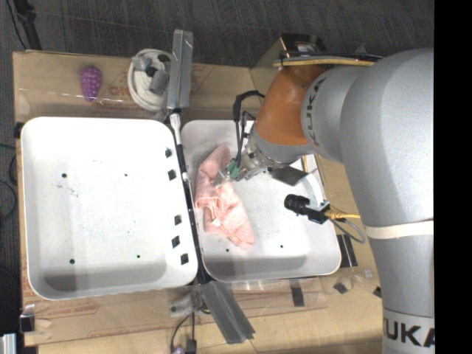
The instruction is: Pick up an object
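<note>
Grey and orange, the arm (346,116) lowers its hand (234,169) onto a crumpled pink cloth (221,201) in the right bin (310,260). Most of the cloth lies just below and left of the hand, whose grip cannot be made out. Beyond sits the left bin (96,271) on the desk (44,72).

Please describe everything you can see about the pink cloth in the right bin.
The pink cloth is a soft, crumpled piece of pale pink fabric with many folds. It lies flat on the floor of the right bin, close to that bin's left wall, and stretches from the upper middle down toward the lower middle at a slight slant. Its upper end reaches the claw, which meets the fabric there. Whether the claw grips the cloth cannot be seen.
</note>
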Tool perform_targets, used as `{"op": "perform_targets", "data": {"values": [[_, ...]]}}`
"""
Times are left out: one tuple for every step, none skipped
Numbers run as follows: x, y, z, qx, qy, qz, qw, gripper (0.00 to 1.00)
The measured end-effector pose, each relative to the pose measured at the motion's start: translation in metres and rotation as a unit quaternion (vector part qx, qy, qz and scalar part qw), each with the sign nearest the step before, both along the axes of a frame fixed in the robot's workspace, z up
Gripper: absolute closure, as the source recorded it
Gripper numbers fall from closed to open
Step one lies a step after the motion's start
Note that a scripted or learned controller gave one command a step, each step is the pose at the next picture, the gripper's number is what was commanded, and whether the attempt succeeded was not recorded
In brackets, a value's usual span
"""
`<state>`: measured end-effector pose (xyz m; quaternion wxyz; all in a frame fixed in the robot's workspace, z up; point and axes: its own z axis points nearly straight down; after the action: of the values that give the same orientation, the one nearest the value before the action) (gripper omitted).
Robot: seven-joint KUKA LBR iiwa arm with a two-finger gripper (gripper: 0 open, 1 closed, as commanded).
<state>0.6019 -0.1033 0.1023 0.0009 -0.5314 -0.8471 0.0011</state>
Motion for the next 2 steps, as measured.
{"op": "perform_targets", "data": {"values": [[-0.003, -0.013, -0.008, 0.0013, -0.001, -0.069, 0.9976, 1.00], [0.018, -0.010, -0.008, 0.0003, -0.003, 0.088, 0.9961, 1.00]]}}
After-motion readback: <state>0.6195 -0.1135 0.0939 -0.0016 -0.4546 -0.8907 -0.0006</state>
